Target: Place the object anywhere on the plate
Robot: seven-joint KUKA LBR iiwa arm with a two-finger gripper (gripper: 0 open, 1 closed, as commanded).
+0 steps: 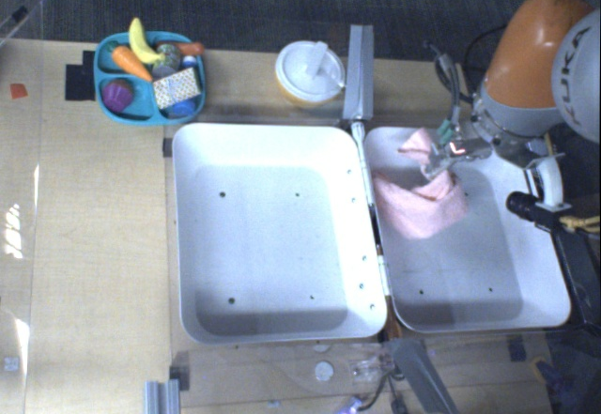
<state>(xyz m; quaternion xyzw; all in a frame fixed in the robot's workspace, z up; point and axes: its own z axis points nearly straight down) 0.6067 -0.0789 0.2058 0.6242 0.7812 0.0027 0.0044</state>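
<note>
- Pale wood makes up the table point(84, 243), with dark carpet beyond its far edge.
- Two shallow white bins sit side by side on it: the left bin point(272, 234) is the wider, and the right bin point(488, 281) is just beside it, a grey divider bar point(357, 74) standing at the far end of the seam between them.
- From the right the grey arm point(554, 55) reaches in, its orange band bulging above the wrist, bent down over the far part of the right bin.
- A pink cloth point(418, 201) lies crumpled in the far left part of the right bin — one corner is drawn upward toward the arm.
- The end effector point(441, 159) sits right at that lifted corner; the cloth seems pinched there, though I cannot tell for sure how its fingers stand.
- On the table behind the left bin stands a round white-and-yellow plate point(310, 72).
- Further left, a blue compartment tray point(150, 79) holds small toy foods — a banana and a carrot among them.
</note>
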